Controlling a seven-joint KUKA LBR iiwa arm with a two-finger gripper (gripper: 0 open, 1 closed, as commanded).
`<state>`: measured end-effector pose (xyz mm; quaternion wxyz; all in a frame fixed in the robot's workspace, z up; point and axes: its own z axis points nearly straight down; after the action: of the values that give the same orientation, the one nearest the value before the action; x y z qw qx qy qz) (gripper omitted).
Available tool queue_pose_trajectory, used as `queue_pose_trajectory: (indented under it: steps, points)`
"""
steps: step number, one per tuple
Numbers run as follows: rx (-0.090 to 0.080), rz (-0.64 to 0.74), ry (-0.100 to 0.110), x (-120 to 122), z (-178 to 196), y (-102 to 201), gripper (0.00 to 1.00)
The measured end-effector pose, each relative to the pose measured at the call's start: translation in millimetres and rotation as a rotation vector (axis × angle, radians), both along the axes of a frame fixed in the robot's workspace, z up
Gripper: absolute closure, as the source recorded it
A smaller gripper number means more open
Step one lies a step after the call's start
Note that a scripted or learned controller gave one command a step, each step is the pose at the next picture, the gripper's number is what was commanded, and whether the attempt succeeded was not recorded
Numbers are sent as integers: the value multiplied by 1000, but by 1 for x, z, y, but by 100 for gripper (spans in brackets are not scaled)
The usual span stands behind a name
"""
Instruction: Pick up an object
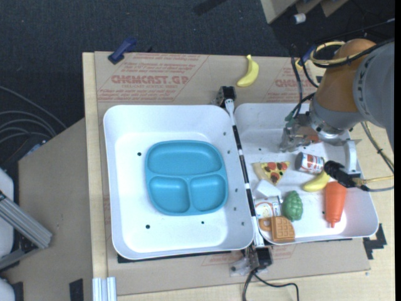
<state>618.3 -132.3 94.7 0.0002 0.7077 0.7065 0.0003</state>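
Note:
The right bin (263, 121) holds several toy foods: a pizza slice (273, 170), a small can (309, 162), a yellow banana (316, 182), an orange carrot (334, 204), a green broccoli-like piece (292, 206), a waffle (281, 229) and a small white carton (266, 207). My gripper (293, 137) hangs low over the bin's upper middle, above and left of the can. It points down at bare bin floor, and no object shows between its fingers.
The left bin (122, 137) carries a blue divided plate (186, 176). A second banana (249, 73) lies on the cardboard behind the bins, and a blue item (121, 51) sits at the back left. Cables loop near the arm (348, 86) at the right.

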Motion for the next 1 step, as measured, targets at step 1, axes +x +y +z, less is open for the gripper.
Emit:
queue_pose_trajectory:
  steps: [1]
  points:
    - [0,0,0,0,0,0,0]
